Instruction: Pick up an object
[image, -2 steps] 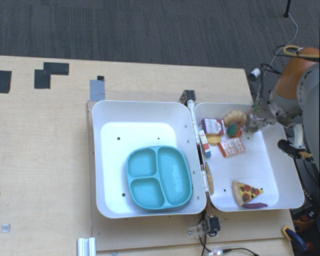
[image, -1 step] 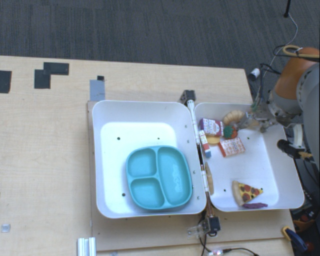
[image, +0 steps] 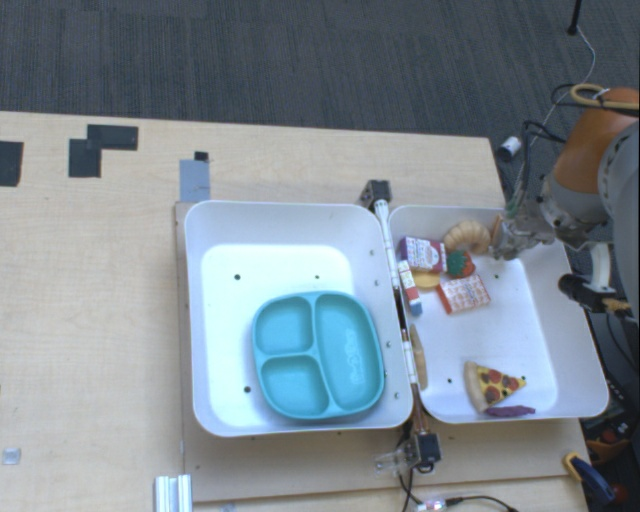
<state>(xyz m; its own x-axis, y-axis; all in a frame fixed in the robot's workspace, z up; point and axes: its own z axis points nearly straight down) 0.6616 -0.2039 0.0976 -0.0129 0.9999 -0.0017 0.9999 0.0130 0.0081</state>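
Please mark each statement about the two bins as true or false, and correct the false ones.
1. The blue divided plate lies in the left bin. True.
2. The pizza slice lies on the blue plate. False: it lies in the right bin, near its front edge.
3. The gripper is over the right bin's far corner, near the croissant. True.
4. The plate has two compartments. False: it has three.
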